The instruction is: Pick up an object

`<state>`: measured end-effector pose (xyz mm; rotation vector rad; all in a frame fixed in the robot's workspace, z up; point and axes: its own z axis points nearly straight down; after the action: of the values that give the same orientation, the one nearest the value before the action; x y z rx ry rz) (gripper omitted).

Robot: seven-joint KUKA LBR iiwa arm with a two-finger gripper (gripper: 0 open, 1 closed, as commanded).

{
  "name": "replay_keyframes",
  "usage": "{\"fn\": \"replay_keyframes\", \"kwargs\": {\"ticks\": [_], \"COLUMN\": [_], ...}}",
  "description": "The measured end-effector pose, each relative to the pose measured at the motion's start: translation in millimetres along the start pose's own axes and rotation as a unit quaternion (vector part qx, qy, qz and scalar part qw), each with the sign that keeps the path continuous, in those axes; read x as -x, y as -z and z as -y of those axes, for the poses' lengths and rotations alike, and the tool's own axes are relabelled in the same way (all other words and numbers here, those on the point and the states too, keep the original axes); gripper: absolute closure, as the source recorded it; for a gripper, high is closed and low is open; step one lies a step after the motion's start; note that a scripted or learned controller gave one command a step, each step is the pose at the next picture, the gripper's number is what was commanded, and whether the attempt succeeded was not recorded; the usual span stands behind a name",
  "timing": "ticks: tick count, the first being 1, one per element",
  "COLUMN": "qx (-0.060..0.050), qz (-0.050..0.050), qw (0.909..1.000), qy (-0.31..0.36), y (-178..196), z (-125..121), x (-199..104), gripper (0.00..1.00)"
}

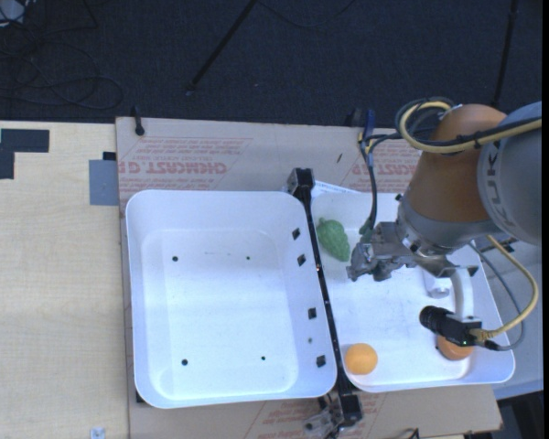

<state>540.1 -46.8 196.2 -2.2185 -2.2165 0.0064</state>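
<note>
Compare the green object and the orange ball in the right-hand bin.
The green object is lumpy and elongated; the orange ball is smooth and round. The green object lies at the bin's far left, just left of the tool; the orange ball sits at the near rim, apart from it. Both rest in the right bin, near the divider.

Both white bins (215, 236) look like smooth, slightly glossy plastic; beneath them lies matt brown cardboard (238, 158) printed red. At nine o'clock the bench (46, 273) shows pale wood grain. The arm's orange band (453, 176) shines, satin-smooth
</note>
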Motion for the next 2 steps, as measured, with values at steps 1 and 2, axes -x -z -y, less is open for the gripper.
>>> {"fn": "replay_keyframes", "kwargs": {"ticks": [1,2], "qx": [0.003,-0.001], "qz": [0.001,-0.001], "qw": [1.0000,1.0000], "qy": [0.002,0.003], "y": [-9.4,-9.7], "z": [-54.9,3.9], "x": [-34.5,-95.2], "gripper": [1.00,1.00]}}
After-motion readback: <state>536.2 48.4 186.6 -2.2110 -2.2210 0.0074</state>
